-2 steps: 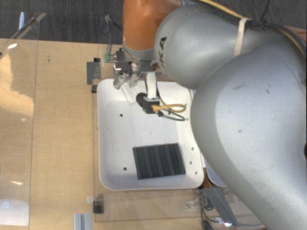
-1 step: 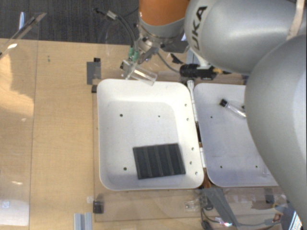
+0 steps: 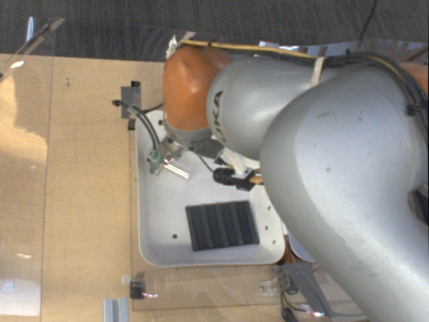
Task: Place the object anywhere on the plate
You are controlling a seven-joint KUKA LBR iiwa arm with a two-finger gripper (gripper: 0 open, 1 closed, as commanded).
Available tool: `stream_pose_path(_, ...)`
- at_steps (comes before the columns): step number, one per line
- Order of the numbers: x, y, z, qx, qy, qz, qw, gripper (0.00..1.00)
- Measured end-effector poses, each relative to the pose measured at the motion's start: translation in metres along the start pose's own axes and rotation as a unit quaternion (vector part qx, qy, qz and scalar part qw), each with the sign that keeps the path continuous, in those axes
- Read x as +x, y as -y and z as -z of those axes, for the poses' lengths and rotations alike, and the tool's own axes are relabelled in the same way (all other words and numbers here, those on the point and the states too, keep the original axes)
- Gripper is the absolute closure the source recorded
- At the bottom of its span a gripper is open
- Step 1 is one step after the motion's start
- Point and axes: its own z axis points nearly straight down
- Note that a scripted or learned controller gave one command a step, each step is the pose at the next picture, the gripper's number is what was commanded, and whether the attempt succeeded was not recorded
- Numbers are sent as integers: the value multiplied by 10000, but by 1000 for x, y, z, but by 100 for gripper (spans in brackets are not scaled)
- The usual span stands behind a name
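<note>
Hand half hidden beneath arm

- Pale wooden worktop, bare at the left
- Shallow white bin resting on it, right of centre
- Black ridged block lying in the bin's near part, near its right wall

I see dark ribbed carpet beyond the bench. The light wooden benchtop catches a bright glare at my left
</note>
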Motion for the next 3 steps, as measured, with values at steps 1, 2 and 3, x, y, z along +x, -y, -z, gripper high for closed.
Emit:
stream_pose_path(1,81,108,-3,-76,37,1605,9870,100)
stream_pose_path(2,49,46,-4,23,7,3379,9412,100)
stream_pose_path(3,67,126,101,-6,5,5215,8533,100)
